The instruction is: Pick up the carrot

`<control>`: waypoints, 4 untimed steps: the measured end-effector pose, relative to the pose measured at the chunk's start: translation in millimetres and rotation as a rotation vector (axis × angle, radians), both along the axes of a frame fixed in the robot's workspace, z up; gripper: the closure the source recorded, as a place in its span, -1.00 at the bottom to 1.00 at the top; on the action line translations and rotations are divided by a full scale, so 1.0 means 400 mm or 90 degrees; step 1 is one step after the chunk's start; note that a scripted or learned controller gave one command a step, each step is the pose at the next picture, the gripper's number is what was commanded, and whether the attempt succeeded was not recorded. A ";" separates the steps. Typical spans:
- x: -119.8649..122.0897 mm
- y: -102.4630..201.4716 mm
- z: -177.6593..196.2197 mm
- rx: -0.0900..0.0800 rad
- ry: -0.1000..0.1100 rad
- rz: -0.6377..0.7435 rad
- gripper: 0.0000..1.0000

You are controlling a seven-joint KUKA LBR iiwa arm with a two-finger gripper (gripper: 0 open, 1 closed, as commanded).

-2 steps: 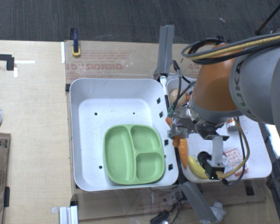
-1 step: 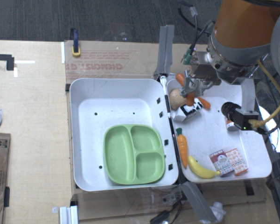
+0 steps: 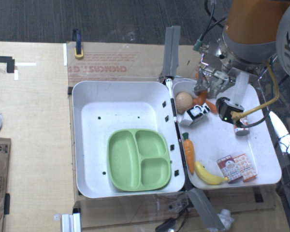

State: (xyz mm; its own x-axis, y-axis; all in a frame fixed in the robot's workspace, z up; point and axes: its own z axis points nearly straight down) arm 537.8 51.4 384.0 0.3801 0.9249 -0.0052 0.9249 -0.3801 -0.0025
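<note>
Left bin holds a divided plate toward its near side. In the right bin, the carrot lies along the left wall, a banana just before it, an egg behind, and a packet right of the banana.

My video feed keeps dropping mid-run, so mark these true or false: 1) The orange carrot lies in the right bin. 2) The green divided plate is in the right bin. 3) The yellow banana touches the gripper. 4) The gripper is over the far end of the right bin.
1) True: the orange carrot lies by the right white bin's left wall.
2) False: the green divided plate sits in the left white bin.
3) False: the yellow banana lies at the near end, apart from the gripper.
4) True.
</note>
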 end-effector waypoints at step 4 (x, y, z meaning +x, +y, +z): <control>-0.151 0.257 -0.259 -0.001 0.001 -0.186 1.00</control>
State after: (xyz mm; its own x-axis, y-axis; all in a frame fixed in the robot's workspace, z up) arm 477.4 154.2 280.3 0.6301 0.7765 -0.0072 0.7765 -0.6301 -0.0026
